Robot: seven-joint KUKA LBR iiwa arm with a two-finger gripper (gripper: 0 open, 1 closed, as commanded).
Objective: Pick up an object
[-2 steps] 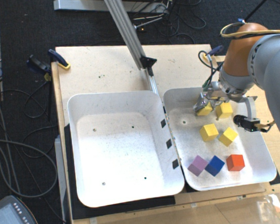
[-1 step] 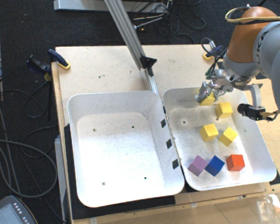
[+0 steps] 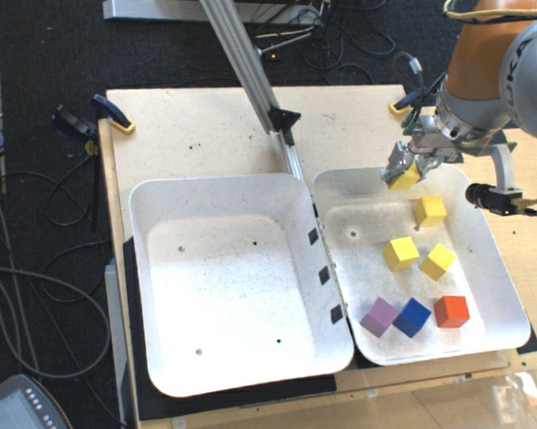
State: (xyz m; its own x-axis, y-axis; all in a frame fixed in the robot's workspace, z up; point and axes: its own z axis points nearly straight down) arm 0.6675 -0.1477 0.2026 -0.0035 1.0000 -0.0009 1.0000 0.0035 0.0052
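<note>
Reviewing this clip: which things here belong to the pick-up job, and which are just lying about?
Job in hand:
- two-finger gripper, shut on a small yellow block
- right white bin, holding three yellow cubes, a purple cube, a blue cube and an orange-red cube

Lying about:
- left white bin
- blue and yellow clamps
- slanted metal pole

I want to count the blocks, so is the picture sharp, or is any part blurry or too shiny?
Camera view: the blocks in the right bin look sharp, three yellow, then purple block, blue block and orange block; soft shadows, no strong glare; the gripper is a bit blurry, with a yellow block at its tip, so the grip is hard to judge.
</note>
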